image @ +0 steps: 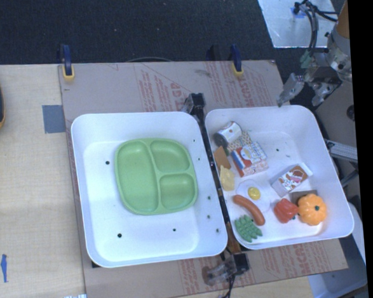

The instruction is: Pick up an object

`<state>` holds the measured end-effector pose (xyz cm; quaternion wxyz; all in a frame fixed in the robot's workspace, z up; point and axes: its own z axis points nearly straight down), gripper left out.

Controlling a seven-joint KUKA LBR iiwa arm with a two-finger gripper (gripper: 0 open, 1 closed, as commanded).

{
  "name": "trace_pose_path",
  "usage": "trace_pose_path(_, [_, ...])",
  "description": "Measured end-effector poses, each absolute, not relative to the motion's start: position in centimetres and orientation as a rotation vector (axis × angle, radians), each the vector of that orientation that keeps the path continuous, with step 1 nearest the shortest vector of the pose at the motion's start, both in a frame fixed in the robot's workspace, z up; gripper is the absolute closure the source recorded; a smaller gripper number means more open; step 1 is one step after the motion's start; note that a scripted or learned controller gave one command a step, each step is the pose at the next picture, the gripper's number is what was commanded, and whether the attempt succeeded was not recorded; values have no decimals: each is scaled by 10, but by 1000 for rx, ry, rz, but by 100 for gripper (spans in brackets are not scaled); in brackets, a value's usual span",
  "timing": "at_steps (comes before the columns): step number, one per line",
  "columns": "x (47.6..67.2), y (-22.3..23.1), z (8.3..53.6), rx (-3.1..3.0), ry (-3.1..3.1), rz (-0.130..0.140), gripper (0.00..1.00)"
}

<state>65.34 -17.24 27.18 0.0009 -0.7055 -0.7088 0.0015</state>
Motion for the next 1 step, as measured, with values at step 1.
trace_pose_path(1, [654, -111, 152, -2201, -2224, 13, 0])
